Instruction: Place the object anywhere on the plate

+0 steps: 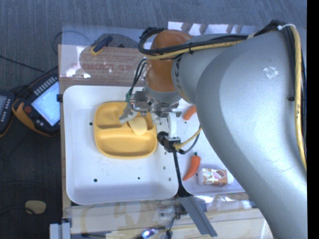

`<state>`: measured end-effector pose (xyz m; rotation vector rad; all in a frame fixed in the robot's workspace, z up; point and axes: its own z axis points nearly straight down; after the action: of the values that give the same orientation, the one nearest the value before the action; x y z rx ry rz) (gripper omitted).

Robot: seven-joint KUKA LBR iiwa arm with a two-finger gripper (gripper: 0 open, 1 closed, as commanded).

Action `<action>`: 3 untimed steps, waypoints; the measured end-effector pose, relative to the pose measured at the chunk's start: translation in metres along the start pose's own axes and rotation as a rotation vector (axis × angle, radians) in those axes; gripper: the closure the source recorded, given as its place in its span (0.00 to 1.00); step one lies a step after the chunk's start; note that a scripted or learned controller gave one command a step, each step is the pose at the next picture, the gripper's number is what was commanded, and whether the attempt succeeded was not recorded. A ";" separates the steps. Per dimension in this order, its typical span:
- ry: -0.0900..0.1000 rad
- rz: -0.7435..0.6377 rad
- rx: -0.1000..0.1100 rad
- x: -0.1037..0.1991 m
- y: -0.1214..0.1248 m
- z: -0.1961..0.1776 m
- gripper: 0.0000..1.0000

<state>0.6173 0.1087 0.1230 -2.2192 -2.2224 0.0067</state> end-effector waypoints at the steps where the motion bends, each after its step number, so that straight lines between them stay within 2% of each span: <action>1: 0.000 0.000 0.000 0.000 0.000 0.000 0.00; 3: 0.000 0.000 0.000 0.000 0.000 0.000 0.00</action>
<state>0.6173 0.1087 0.1230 -2.2192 -2.2224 0.0067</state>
